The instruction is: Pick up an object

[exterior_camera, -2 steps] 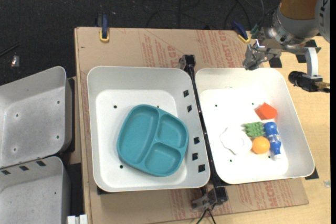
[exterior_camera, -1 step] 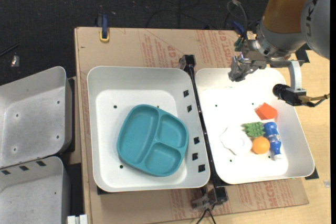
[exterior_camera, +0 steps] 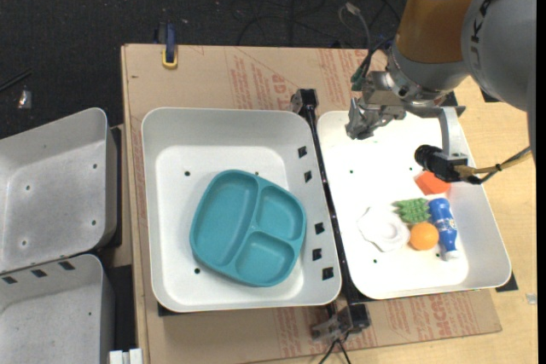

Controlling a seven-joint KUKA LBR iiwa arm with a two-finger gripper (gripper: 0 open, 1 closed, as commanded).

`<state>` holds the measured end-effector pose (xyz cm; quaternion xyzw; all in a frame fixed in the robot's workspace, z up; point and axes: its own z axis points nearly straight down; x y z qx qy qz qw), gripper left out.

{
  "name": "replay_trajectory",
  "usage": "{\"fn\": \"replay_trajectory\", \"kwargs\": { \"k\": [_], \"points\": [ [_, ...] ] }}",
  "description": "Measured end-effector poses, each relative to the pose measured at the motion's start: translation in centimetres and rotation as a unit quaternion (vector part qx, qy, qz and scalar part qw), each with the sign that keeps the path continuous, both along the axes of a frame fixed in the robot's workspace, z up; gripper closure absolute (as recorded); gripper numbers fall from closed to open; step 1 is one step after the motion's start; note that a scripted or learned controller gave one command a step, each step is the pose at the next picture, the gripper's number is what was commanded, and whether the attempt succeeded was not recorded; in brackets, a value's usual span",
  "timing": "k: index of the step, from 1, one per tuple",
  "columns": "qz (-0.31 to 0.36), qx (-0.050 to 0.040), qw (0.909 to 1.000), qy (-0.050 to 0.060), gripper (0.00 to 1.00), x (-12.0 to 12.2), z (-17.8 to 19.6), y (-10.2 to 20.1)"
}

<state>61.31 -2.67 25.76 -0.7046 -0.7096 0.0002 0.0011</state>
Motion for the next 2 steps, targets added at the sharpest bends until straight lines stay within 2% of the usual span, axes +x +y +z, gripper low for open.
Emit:
{"fn": "replay_trajectory", "kwargs": {
  "k": [1, 2],
  "points": [
    [0.000, -0.0002, 1.0000, 0.000, 1.00, -2.0, 0.5, 4.8],
    [0.001, 0.0000, 1.0000, 0.001, 1.00, -5.0, -0.1, 10.2]
  ]
}}
